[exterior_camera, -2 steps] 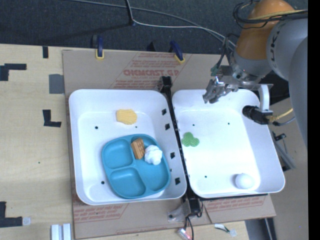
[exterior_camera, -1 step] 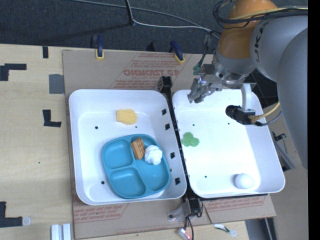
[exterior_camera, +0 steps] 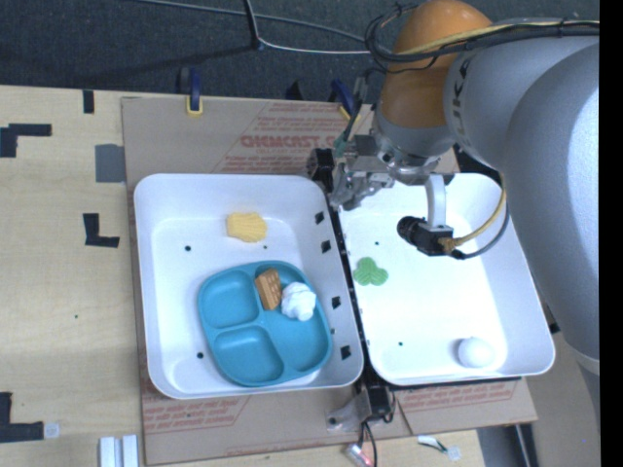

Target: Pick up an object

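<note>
My gripper (exterior_camera: 346, 191) hangs over the ridge between the two bins, near their far end, above the right bin's (exterior_camera: 506, 300) left wall. A small green object (exterior_camera: 370, 272) lies in the right bin just below the gripper. A white ball (exterior_camera: 475, 351) rests near that bin's front right corner. In the left bin (exterior_camera: 165, 261) a yellow piece (exterior_camera: 246, 226) lies on the floor, and a blue divided tray (exterior_camera: 243, 343) carries a brown block (exterior_camera: 269, 288) and a white lump (exterior_camera: 299, 301).
The arm's large grey body and orange band (exterior_camera: 438, 27) fill the upper right and overhang the right bin's far side. A black cable with a connector (exterior_camera: 428, 233) dangles over the right bin. Cardboard (exterior_camera: 243, 129) lies under both bins.
</note>
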Tool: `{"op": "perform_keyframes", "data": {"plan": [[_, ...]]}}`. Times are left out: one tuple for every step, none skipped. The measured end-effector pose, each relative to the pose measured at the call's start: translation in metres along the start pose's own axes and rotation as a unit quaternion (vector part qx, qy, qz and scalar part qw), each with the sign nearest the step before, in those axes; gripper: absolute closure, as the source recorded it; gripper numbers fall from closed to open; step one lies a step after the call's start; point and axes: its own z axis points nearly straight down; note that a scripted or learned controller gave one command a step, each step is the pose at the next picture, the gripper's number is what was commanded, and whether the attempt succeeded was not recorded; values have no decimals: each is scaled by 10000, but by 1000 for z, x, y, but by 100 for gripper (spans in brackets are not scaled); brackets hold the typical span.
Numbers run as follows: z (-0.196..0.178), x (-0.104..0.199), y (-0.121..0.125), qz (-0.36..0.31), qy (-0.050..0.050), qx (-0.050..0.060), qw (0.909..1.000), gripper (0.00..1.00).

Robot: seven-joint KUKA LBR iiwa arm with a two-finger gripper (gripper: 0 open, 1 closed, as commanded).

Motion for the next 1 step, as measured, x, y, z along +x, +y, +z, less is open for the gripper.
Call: {"op": "perform_keyframes", "data": {"plan": [[1,42,-14,6,-1,-1,10000,100]]}}
